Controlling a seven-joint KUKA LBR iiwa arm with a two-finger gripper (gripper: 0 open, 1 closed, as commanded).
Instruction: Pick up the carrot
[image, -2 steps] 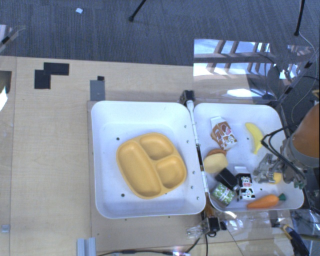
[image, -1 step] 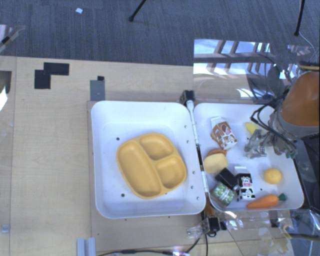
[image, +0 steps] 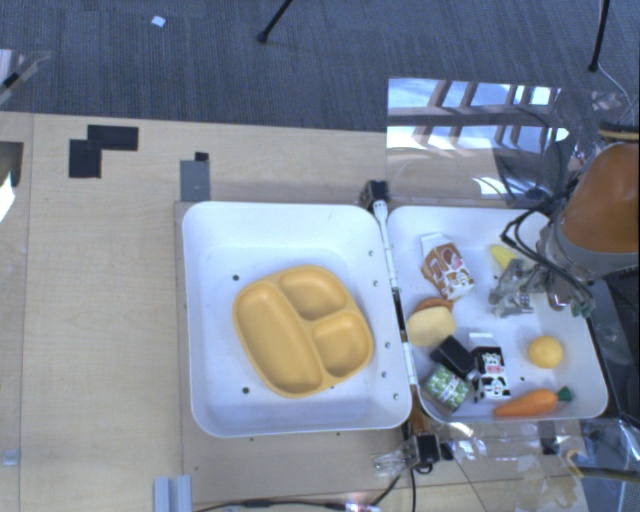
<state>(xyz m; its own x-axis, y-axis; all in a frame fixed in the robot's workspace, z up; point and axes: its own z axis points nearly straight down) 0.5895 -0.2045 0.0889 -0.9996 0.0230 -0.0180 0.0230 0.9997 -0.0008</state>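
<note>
The carrot (image: 527, 403) is lying on its side down in the near right corner of the right bin (image: 596, 350), orange body pointing left and the little green top toward the bin's right wall. It looks smooth and tapered, probably a plastic toy, so I'd guess it's slippery and rolls easily. Biggest worry from here: it's tucked right against the bin's near edge, so the fingers could clip the wall on the way down, or pinch the narrow end and squirt it out sideways. Also crowded on its left: a small black-and-white carton (image: 489, 372) sits just beside it, with a green-patterned can (image: 446, 387) and a black block (image: 452, 355) next to that, so a sloppy approach could grab or shove the wrong thing. A yellow lemon (image: 545, 351) sits just above the carrot too. The gripper (image: 516, 290) hangs over the middle of the bin, well apart from the carrot, holding nothing as far as I can see; how wide it's spread I honestly can't tell. The left bin (image: 215, 300) just has the yellow divided plate (image: 303, 328).
</note>
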